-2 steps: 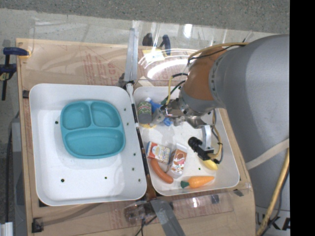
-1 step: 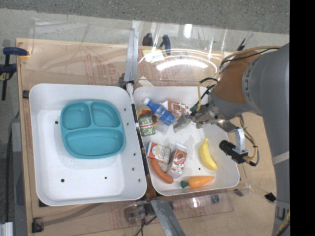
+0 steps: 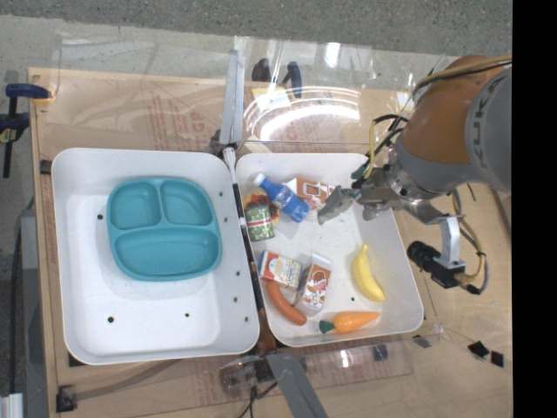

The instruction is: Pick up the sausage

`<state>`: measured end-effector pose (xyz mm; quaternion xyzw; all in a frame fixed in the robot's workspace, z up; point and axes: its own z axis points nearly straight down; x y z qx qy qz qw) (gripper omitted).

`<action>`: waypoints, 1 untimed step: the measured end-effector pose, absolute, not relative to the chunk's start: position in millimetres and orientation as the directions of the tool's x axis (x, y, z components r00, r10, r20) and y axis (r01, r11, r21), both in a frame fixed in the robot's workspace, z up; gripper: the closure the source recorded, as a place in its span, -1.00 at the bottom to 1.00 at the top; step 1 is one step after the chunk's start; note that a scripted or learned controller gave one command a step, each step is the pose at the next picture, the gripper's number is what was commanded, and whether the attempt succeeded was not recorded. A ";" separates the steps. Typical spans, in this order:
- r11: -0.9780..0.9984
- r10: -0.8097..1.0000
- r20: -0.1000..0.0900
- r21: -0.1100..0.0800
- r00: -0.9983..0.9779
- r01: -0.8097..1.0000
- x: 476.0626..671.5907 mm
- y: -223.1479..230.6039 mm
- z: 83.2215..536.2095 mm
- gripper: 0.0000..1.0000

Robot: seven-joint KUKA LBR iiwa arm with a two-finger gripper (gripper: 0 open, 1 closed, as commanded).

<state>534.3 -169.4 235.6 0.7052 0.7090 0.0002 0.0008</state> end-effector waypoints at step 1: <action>0.173 0.985 0.000 -0.001 -0.173 0.985 494.1 -126.5 193.3 -1.00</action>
